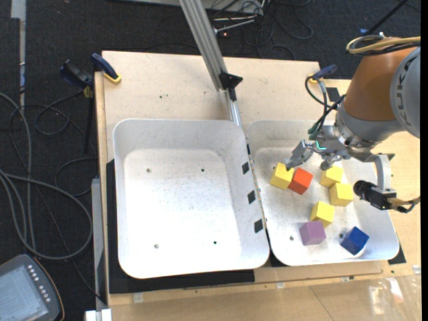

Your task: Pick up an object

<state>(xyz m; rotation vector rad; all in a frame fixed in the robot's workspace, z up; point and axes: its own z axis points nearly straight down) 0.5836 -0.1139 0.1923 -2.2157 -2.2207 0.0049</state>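
The right bin (281, 136) holds several small blocks. A yellow block (282, 176) touches an orange block (301, 180) near the bin's middle. Three more yellow blocks lie at the right (331, 176), (342, 194) and lower down (323, 212). Toward the front edge lie a purple block (312, 233) and a blue block (354, 240). My gripper (314, 155) hangs open just behind the orange block, one finger (296, 157) over the first yellow block's far side. Nothing sits between its fingers.
The left bin (127, 179) stands beside the right one, their rims meeting at the middle. A metal pole (204, 32) slants down to the bins' back junction. The arm's orange band (374, 79) looms over the right bin's back right.
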